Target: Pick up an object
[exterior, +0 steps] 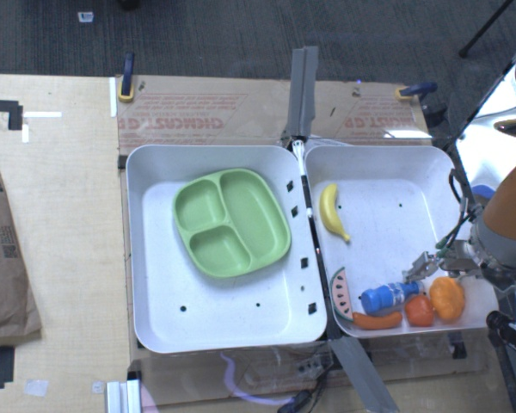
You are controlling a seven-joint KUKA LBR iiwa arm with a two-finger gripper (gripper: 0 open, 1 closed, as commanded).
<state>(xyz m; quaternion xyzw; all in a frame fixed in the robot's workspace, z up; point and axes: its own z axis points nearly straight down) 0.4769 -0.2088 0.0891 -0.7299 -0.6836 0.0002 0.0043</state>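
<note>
Above the right bin (387,166), the gripper (428,265), jaws unreadable, hovers over a glossy blue bottle (387,297) and round orange (447,298).

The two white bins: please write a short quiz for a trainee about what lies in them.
1. True or false: the green divided plate lies in the left bin.
2. Which item lies apart from the others in the right bin? A) banana B) tomato C) blue bottle
3. Fill in: the gripper is just above the blue ____.

Key: 1 true; 2 A; 3 bottle.
</note>
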